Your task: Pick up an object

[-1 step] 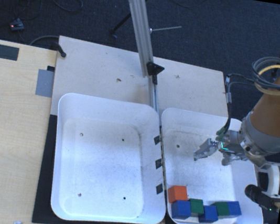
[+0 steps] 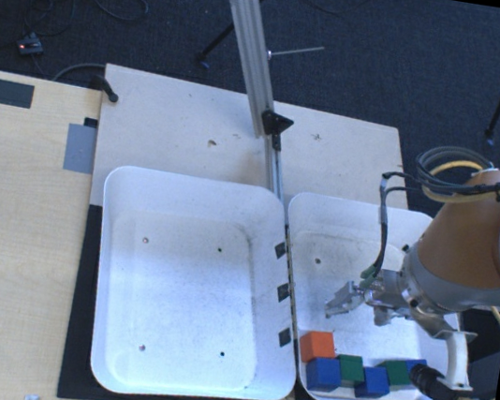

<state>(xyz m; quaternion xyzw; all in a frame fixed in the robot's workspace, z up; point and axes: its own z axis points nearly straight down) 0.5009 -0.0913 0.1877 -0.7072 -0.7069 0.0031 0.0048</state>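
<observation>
At the left edge of the frame a pale wooden bench top [image 2: 8,230] runs from mid-height to the bottom, with dark grey patches near its upper left. Above it, dark carpet [image 2: 122,2] fills the top of the frame, crossed by loose cables. Right of the wood, a white board [image 2: 177,125] lies under two shallow white bins. The left bin [image 2: 125,211] sits at centre-left, its floor bare but for small dark specks. A grey metal bar [image 2: 253,57] slants down from the top centre of the frame to the seam between the bins, ending in a black bracket.

The right bin [image 2: 322,225] sits just beside the left one, at centre-right. In its lower corner, near the bottom of the frame, a cluster of blocks lies close together: an orange block [image 2: 318,344] nearest the seam, a blue block [image 2: 324,373] just below it, then a green block [image 2: 351,366], a second blue block [image 2: 374,381], and further right a green and blue piece partly hidden by the arm.

The gripper [image 2: 344,302] hangs in the right bin, above and apart from the blocks, pointing left. Whether it is open or closed cannot be told; nothing is seen in it. The arm [image 2: 466,245], with its orange band, fills the right edge.
</observation>
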